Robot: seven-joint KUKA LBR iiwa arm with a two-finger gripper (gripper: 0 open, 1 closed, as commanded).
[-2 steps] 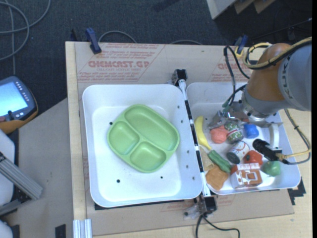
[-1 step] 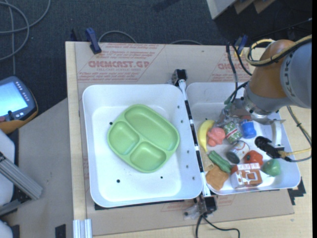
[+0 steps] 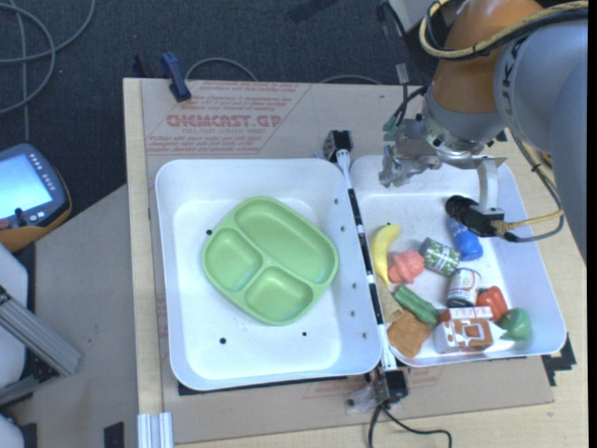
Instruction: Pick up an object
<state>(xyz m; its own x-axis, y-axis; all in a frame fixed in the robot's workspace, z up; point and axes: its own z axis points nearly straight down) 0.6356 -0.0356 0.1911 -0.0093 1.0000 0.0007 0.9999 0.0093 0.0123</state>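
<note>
My gripper [image 3: 401,169] hangs over the far left corner of the right bin [image 3: 541,278], with nothing seen in it. The toy items lie nearer the front of that bin. They include a yellow banana [image 3: 384,248], a pink lump [image 3: 407,267], a green can [image 3: 438,255], a blue piece [image 3: 465,242], a white-and-red can [image 3: 462,287], a long green vegetable [image 3: 415,303], a brown slice [image 3: 408,336], a red-and-white box [image 3: 466,330], a red piece [image 3: 492,301] and a green pepper [image 3: 516,324]. The banana lies roughly a hand's width below the gripper.
A green divided plate [image 3: 270,259] sits in the left bin [image 3: 177,203]. The raised rim between the bins [image 3: 359,241] runs just left of the banana. A black cable fitting [image 3: 471,213] crosses the right bin beside the blue piece.
</note>
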